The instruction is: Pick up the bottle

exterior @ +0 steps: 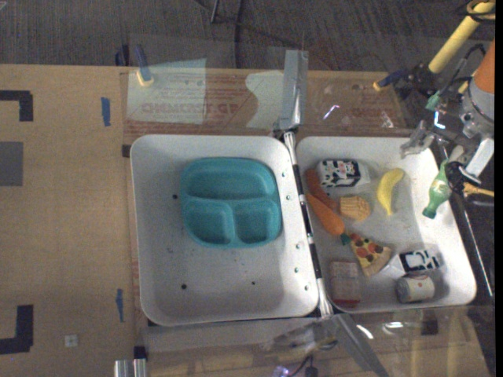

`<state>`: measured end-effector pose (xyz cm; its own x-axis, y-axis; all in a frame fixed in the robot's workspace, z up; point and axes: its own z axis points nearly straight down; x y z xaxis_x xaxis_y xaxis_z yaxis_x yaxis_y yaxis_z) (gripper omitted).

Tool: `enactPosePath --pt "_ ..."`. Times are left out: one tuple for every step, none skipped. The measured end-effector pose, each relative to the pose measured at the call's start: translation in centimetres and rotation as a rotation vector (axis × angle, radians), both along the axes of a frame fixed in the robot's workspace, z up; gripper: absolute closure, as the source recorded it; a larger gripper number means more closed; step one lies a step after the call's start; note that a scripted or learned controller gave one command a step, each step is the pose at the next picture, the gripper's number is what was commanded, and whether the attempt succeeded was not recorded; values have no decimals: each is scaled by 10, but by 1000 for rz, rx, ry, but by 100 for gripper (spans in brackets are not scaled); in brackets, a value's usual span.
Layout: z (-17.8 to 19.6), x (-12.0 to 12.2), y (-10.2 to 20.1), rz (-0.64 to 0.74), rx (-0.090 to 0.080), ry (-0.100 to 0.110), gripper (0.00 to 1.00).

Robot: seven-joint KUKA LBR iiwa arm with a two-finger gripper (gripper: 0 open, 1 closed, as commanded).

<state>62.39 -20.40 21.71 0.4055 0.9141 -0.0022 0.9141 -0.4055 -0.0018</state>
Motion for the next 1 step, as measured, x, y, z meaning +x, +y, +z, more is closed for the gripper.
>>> enactPosePath --pt "-49 17 -5 -24 2 3 0"
